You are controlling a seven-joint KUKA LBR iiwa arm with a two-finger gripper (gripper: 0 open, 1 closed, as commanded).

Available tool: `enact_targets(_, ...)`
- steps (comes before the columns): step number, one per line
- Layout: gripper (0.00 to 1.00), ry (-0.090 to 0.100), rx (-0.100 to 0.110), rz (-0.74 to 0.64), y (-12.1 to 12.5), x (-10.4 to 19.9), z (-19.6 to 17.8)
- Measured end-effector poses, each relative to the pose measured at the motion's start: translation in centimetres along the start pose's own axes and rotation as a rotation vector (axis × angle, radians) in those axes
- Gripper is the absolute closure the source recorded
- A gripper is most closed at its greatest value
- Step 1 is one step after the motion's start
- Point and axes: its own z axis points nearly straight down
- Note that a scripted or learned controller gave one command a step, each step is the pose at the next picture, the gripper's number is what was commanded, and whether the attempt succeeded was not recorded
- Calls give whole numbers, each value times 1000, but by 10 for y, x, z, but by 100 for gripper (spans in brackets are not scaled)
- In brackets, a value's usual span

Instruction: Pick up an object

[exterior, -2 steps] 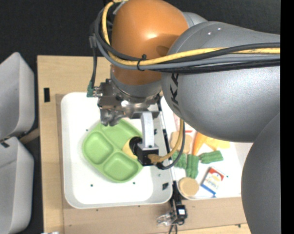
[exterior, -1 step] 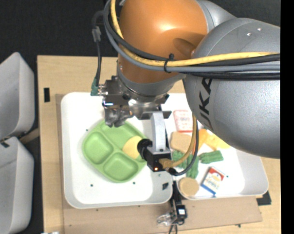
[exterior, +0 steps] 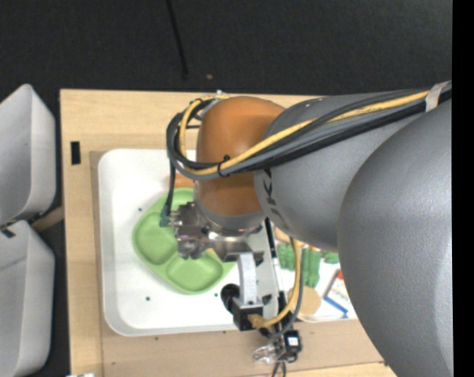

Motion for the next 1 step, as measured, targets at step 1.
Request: enact_targets(1,100,4,-8,-3,3,2,-16)
